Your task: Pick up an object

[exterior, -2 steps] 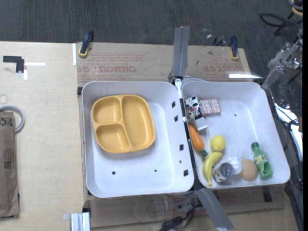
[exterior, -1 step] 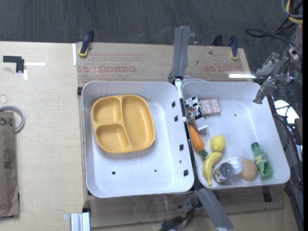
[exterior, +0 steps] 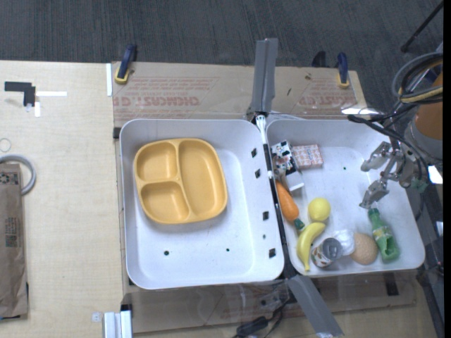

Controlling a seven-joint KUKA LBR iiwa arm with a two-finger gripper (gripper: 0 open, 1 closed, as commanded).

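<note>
My gripper [exterior: 373, 179] hangs over the right side of the right bin [exterior: 345, 141], fingers spread open with nothing between them. Just below it lies a green bottle [exterior: 382, 234]. Beside that rest a tan egg-shaped object [exterior: 364, 248] and a silver can [exterior: 328, 251]. A banana [exterior: 308, 241], a yellow lemon [exterior: 319, 209] and a carrot [exterior: 287, 201] lie toward the bin's left. A pink box [exterior: 306, 156] and a small black-and-white carton [exterior: 282, 156] sit at the back left.
The left bin [exterior: 239, 259] holds a yellow divided plate [exterior: 181, 180]. A grey divider post [exterior: 264, 76] stands between the bins at the back. Blue clamps [exterior: 127, 62] hold the cardboard behind. Cables run at the right edge near the arm [exterior: 426, 118].
</note>
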